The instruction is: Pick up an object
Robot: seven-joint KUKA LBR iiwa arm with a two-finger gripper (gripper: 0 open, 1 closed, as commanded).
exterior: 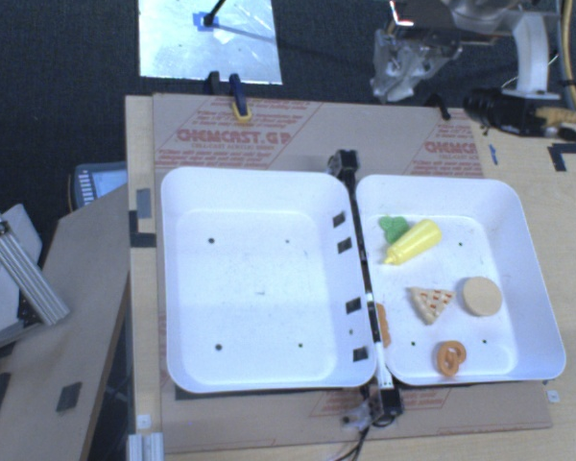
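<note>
The right bin (523, 248) holds a yellow corn cob with a green end (410, 240), a wedge-shaped cracker slice (431, 303), a round tan biscuit (481, 297), a small orange pretzel (450, 356) and an orange piece (381, 323) against its left wall. My gripper (399, 68) hangs high above the bench's far edge, well behind the right bin, with nothing seen between its fingers.
The left bin (187, 257) lies beside the right one, joined by a black-clipped divider (350, 248). A shiny metal plate (209, 27) lies beyond the bench. A yellow and blue clamp (239, 104) grips the cardboard's far edge.
</note>
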